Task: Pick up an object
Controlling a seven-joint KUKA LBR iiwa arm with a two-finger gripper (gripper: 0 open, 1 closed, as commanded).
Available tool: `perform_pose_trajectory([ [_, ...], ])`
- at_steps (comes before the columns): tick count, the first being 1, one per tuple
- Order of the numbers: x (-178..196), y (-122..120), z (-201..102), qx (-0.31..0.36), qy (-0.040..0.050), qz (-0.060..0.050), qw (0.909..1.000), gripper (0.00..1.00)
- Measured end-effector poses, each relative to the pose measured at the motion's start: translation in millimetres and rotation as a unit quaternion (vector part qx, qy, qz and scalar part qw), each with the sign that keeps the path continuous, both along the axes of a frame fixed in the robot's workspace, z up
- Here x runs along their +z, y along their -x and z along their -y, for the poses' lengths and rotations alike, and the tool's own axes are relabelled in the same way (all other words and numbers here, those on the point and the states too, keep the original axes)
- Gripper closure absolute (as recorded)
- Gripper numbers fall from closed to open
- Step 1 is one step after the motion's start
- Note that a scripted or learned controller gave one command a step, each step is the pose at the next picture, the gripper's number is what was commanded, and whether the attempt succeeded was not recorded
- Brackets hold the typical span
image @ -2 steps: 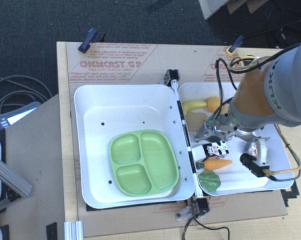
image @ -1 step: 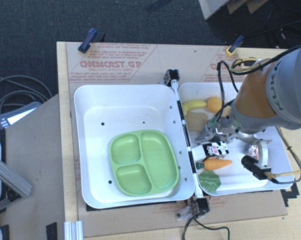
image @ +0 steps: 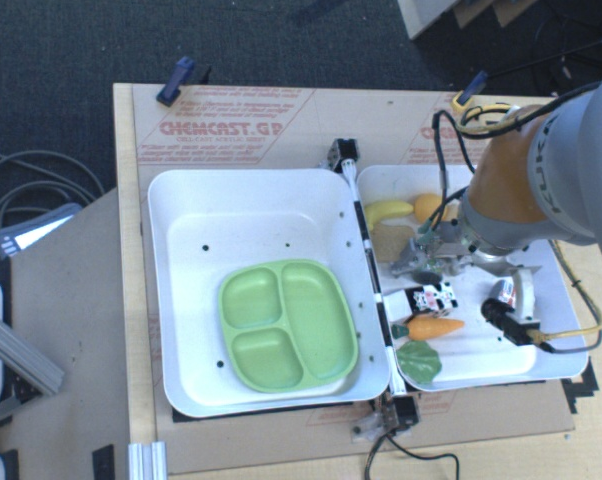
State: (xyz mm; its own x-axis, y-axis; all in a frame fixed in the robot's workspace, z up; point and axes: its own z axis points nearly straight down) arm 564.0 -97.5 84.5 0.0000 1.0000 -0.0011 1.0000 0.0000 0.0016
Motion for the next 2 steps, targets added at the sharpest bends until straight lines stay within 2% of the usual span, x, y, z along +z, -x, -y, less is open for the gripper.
perform_pose_trajectory([
  [1,0,23,1,0.0,-0.0011,-0.002,1.0,0.0],
  [2,21,-74,-4,0.001,-0.0003,0.0,1.0,0.0],
])
